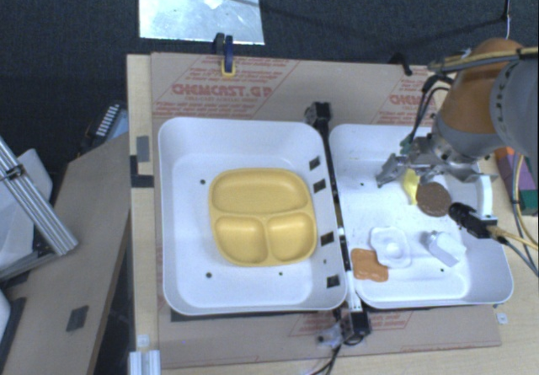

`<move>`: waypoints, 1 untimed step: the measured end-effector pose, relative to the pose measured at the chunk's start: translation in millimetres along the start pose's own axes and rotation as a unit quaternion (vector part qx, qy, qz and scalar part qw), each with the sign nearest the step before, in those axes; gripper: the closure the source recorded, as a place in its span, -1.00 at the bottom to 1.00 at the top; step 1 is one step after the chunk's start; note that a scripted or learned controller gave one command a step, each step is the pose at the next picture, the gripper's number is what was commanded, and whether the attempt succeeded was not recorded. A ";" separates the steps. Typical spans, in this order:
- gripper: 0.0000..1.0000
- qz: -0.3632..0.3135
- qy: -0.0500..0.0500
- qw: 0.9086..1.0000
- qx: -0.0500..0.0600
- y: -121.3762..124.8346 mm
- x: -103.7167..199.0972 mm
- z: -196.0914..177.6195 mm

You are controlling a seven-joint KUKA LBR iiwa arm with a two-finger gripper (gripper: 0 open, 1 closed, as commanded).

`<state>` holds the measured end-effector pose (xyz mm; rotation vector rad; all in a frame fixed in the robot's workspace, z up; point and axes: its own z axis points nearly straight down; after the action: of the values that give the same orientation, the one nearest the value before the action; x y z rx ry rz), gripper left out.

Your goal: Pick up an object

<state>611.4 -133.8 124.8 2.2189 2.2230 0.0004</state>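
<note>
Nearest to us, at the bottom edge of the bench, we see a small black clamp (349, 327) where the two bins meet. Moving from the left, the left bin (181, 196) holds a yellow plate (259, 215) with three compartments, lying flat near the middle of the bin floor. A dark divider strip (327, 196) runs between the bins. In the right bin (354, 154) we see an orange-brown piece (369, 265) lying near the lower left corner, touching a small white cup-like thing (391, 246) just to its right. Further right lies a white and grey object (442, 247), a little apart from the cup. Above these, a yellow object (410, 185) sits partly under the arm's tooling, with a round brown disc (433, 198) just beside it on the right. The gripper (402, 164) hangs low over the upper middle of the right bin, its metal parts just above the yellow object; we cannot tell how it is set, and nothing is visibly held in it. The grey arm with its orange band (472, 104) reaches in from the right.
</note>
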 end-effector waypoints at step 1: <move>-1.00 0.000 -0.003 1.000 -0.006 4.2 -1.5 35.2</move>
<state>615.6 -135.3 89.7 2.2117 2.2141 0.0070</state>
